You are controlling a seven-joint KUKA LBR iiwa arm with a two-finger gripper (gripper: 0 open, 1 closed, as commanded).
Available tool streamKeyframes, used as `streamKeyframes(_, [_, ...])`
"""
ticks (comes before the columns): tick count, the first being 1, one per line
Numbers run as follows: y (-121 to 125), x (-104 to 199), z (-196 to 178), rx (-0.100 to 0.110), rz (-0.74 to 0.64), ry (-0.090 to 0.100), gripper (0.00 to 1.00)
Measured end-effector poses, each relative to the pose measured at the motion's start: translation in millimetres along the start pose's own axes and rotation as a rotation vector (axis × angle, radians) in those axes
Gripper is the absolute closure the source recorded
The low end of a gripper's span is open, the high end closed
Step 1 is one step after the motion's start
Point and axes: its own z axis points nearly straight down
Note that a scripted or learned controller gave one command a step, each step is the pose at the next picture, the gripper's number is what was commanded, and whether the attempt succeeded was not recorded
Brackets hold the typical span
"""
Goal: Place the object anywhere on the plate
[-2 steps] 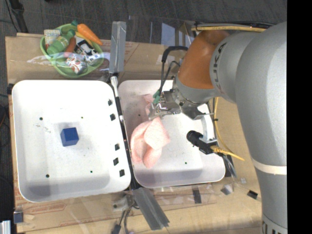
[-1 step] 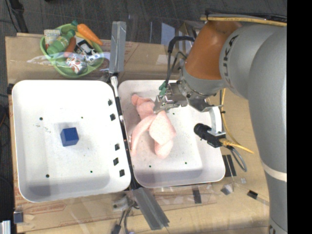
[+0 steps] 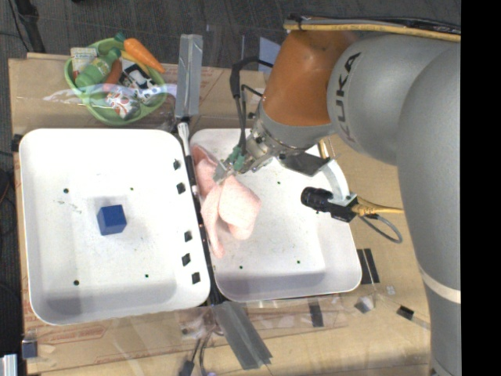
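Two white bins sit side by side on the bench (image 3: 391, 186). The left bin (image 3: 47, 210) has one small blue cube (image 3: 112, 218) in it, a bit left of the middle. The cube sits flat on the bin floor, well apart from the walls.

The right bin (image 3: 313, 265) has a soft pink thing in it. This pink thing (image 3: 231, 206) looks like a floppy plate or a cloth, but it is hard to tell which. It lies along the left wall of the right bin. Its long side runs from far to near, and the top end points to the far left corner of that bin. The near part is folded over in a round lump.

The grey arm (image 3: 391, 77) with its orange band (image 3: 301, 81) comes in from the right and far side. The tool (image 3: 233, 165) is down at the far end of the pink thing, touching it or just above it. I cannot tell how it stands, for it is small and partly hidden.

A black part with a yellow cable (image 3: 329, 202) hangs over the right bin.

Far left on the bench is a green bowl (image 3: 109, 112). It holds toy food, with an orange carrot (image 3: 142, 53) on top, and some wrappers.

The bench is brown, like cardboard, with bits of grey tape (image 3: 243, 335) near the front. Past the bench, the floor (image 3: 156, 6) is dark.
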Motion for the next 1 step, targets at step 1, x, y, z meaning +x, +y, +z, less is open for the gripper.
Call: streamKeyframes(1, [41.1, 33.3, 5.6, -0.004, -0.406, -0.005, 1.0])
